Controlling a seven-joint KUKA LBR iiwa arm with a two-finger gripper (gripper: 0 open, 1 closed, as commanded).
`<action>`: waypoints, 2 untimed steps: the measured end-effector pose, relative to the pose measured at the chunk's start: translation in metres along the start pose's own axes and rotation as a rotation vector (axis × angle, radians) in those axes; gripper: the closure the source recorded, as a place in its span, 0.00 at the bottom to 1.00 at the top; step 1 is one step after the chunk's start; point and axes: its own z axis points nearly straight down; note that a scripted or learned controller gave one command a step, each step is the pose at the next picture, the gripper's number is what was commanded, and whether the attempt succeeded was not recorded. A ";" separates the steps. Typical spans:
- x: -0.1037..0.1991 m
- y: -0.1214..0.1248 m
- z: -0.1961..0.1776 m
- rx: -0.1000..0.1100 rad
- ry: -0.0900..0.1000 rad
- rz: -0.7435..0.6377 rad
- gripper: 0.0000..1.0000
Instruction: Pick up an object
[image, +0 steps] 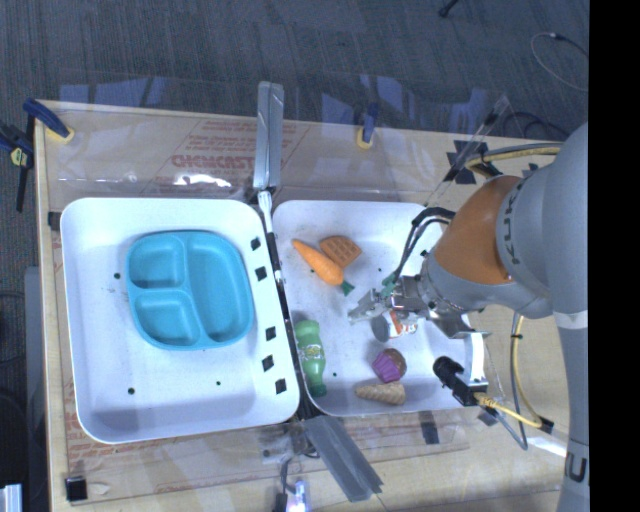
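Two white bins (90, 390) on bench (60, 175); carpet (150, 40), perhaps.

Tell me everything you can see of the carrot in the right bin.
The carrot is orange, smooth and plastic-looking, with a small green stub at its lower-right end. It lies flat and slanted on the right bin's floor, in the upper left part, its upper side against a brown waffle-like piece. The pincer is apart from it.
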 end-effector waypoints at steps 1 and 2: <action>0.000 -0.004 0.000 -0.003 -0.004 -0.018 0.00; -0.002 -0.009 0.001 0.000 0.000 0.043 0.00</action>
